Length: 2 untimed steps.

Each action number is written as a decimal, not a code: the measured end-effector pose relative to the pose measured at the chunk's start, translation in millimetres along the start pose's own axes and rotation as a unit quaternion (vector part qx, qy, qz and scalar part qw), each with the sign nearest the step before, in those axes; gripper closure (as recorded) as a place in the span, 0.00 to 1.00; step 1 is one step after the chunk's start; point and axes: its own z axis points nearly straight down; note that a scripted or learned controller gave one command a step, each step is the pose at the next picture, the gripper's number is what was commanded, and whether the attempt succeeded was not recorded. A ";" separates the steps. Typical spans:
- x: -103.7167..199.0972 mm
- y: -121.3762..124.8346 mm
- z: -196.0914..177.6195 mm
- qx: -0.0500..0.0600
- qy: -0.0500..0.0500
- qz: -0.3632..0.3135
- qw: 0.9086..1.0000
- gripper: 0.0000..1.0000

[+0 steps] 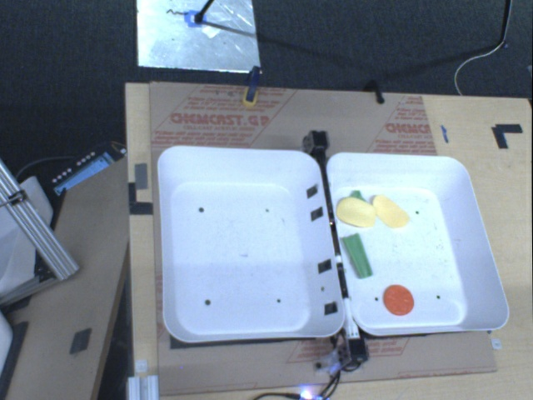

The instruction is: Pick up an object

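The pincer's state cannot be told. In the right bin point(475, 223), on the arm's entry side, the green block point(358, 254) lies apart from two yellow pieces point(358, 212) and an orange disc point(398, 300). It is probably light, stiff and best pinched across its narrow sides.

At the left edge stands a silvery ribbed metal strut point(37, 236), possibly part of the robot's rig.
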 end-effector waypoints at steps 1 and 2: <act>30.9 -17.6 0.5 0.000 0.000 0.000 1.000 1.00; -39.5 -35.3 0.4 0.000 -0.002 0.006 1.000 1.00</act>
